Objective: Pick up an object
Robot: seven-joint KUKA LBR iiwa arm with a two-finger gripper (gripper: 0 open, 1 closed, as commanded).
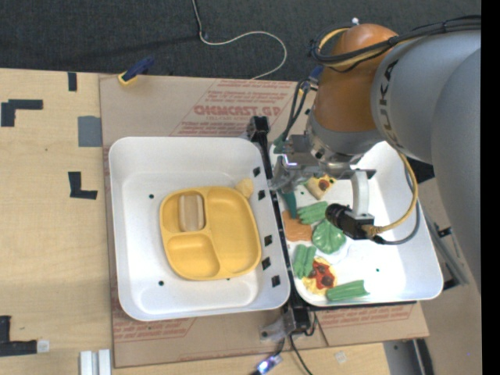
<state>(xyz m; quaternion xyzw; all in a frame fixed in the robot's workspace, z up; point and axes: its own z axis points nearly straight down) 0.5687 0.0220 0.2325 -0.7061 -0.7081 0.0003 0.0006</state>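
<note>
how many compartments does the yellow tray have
3: a top-left one holding a tan piece, a top-right one and a bottom one. Tray sits in the left bin.

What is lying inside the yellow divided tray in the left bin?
One beige oblong piece lies in the upper-left compartment of the yellow tray. The tray's other compartments hold nothing. Whatever is under the tray is covered.

On my screen I see the arm point(437, 84) as a thick grey tube with a smooth, slightly shiny skin. Beside it comes the rounded orange band point(351, 76), and on the grey part next to this band I can read dark letters, partly cut off. Black and yellow cables point(394, 229) loop around the wrist. Under the orange band sits a metal-grey wrist block point(316, 158) with small fittings.
</note>
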